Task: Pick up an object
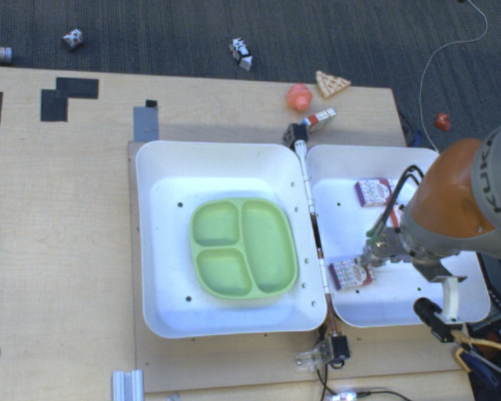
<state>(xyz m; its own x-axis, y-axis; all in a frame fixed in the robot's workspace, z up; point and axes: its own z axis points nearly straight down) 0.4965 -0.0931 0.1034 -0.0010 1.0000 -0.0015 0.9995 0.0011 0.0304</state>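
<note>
The grey arm with the orange band reaches in from the right over the right white bin (451,303). Its jaws (372,257) sit low, just beside a small red-and-white packet (349,274) near the bin's left wall; whether they are open or closed I cannot tell. A second similar packet (372,192) lies farther back in the same bin. The left white bin (163,224) holds a pale green three-compartment plastic plate (243,247)
</note>
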